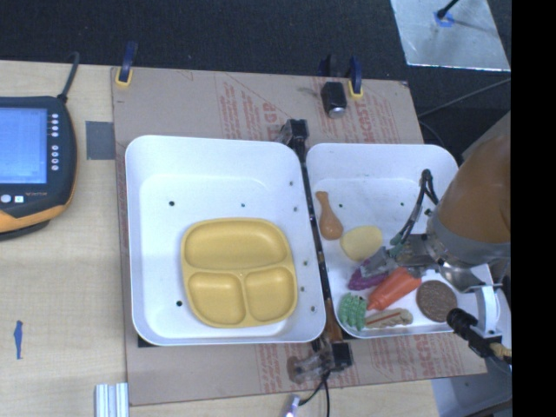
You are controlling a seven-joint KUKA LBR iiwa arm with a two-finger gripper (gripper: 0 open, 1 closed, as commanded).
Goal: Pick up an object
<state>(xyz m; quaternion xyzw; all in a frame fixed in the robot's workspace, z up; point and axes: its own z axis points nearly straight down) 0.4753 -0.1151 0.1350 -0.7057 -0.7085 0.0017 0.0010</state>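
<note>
The end effector [408, 252] hangs low in the right bin [373, 165], its grip state impossible to tell, with the purple eggplant [372, 270] and carrot [393, 289] just below it and the yellow tray [239, 270] far left.

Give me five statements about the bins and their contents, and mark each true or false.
1. The yellow divided tray lies in the left bin. True.
2. The carrot lies in the left bin. False: it lies in the right bin.
3. The brown spoon lies near the right bin's left wall. True.
4. The yellow tray has five compartments. False: it has three.
5. The arm is over the left bin. False: it is over the right bin.
</note>
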